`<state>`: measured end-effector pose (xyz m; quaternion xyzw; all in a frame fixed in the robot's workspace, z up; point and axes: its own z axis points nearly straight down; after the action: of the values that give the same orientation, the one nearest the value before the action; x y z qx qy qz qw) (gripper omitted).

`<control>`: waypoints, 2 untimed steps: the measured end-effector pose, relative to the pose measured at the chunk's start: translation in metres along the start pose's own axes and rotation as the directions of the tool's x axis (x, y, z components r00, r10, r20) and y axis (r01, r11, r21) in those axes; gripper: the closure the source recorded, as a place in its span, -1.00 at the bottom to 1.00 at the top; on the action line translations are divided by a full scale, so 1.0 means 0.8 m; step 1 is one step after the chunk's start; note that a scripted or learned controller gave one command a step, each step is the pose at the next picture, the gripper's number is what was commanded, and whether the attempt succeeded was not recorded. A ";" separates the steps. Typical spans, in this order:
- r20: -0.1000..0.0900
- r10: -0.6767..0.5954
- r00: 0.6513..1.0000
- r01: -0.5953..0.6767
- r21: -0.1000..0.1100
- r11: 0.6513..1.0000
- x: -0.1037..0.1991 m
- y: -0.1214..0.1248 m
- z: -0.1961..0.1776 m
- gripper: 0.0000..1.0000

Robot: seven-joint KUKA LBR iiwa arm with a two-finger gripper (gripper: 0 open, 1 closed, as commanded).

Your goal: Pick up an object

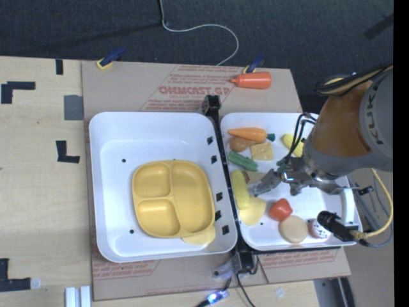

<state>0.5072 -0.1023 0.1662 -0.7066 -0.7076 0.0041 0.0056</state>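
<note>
Gripper (271, 181) hovers over the right bin (332, 235), beside the corn (240, 189) and above the tomato (280, 208); I cannot tell its grip state.

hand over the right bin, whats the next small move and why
Probably lower the hand a little toward the corn cob: it sits in the right bin just above the food pile, nothing visibly between its fingertips, and the cob lies nearest.

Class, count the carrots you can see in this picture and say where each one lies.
2. One carrot lies in the right bin near its top edge; the other carrot lies on the cardboard above. The arm may hide more.
</note>
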 end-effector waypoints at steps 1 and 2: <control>0.000 0.000 1.000 0.000 0.000 1.000 -0.006 0.006 0.064 -1.00; 0.009 0.007 1.000 -0.007 -0.021 1.000 -0.013 0.011 0.096 -1.00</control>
<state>0.5152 -0.1126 0.0888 -0.7090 -0.7052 -0.0003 -0.0051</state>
